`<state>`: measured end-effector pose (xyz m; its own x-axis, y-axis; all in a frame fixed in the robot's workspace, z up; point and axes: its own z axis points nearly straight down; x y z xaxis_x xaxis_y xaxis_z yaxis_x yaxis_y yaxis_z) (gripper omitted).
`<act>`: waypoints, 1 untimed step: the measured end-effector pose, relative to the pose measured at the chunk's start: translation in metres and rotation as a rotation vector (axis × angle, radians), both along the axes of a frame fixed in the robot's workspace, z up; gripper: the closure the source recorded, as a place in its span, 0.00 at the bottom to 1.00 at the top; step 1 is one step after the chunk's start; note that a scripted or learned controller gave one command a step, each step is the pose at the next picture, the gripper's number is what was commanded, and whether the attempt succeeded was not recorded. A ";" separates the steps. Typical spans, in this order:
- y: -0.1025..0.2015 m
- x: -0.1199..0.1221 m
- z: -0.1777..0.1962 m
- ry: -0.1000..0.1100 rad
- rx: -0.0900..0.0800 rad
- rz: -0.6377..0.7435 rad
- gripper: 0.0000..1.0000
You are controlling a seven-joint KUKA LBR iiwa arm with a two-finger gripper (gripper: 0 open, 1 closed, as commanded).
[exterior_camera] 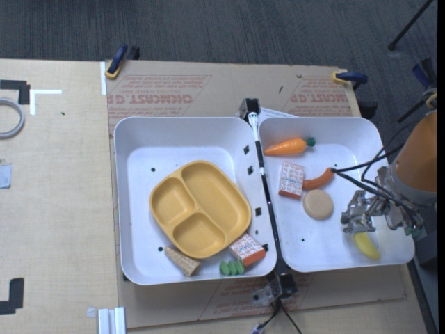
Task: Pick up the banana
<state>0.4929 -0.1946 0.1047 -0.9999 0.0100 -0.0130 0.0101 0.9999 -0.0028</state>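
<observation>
Right now the arm [424, 155] is reaching over the right bin [361, 134], with the tool [361, 218] hanging low near that bin's front right corner, just above and beside the banana [367, 245]. The banana is lying in that front right corner, close to the bin wall, small, yellow and curved, smooth-looking like plastic toy food. The tool's metal parts are cluttered with cables, so whether it is apart or together cannot be told; nothing is showing as clamped in it.

Judging by this, the approach step is in hand and the grasp is not yet made. The next move is probably calling for a short shift toward the bin's front edge and a descent straddling the banana's narrow width, minding the nearby wall.

Other items in the right bin: an orange carrot [286, 145], tapered with a green tip, near the back; a printed carton [291, 179]; a reddish sausage [318, 179]; a round tan cookie [318, 204], flat and matte. The left bin [132, 207] is carrying a yellow divided plate [200, 209], glossy with three wells, plus a cracker [181, 259], green peas [231, 267] and a second small box [247, 249] along its front edge.
</observation>
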 end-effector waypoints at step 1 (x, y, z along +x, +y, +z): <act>0.000 0.000 0.000 0.000 0.000 0.001 0.00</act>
<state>0.4929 -0.1945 0.1047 -0.9999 0.0093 -0.0128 0.0094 1.0000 -0.0027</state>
